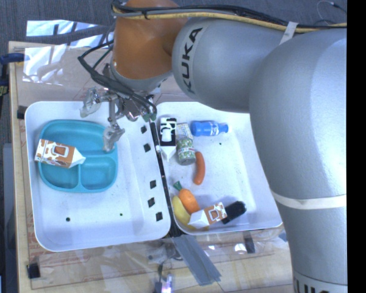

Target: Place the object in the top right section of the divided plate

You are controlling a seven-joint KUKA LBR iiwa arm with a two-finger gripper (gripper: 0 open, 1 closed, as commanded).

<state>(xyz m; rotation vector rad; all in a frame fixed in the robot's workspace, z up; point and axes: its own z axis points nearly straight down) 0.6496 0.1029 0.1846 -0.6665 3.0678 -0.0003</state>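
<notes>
A dark grey ribbed carpet floor (55,2) lies beyond the far edge of the pale wooden bench top (17,182). Clear plastic sheeting (61,57) covers the bench's far left corner and catches bright glare from overhead light. A blue clamp (6,58) grips the left edge there. Grey tape strips (198,261) cross the near edge.

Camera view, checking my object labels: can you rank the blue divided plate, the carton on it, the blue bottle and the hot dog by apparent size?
1. blue divided plate
2. carton
3. blue bottle and hot dog, which look too alike to rank.
</notes>
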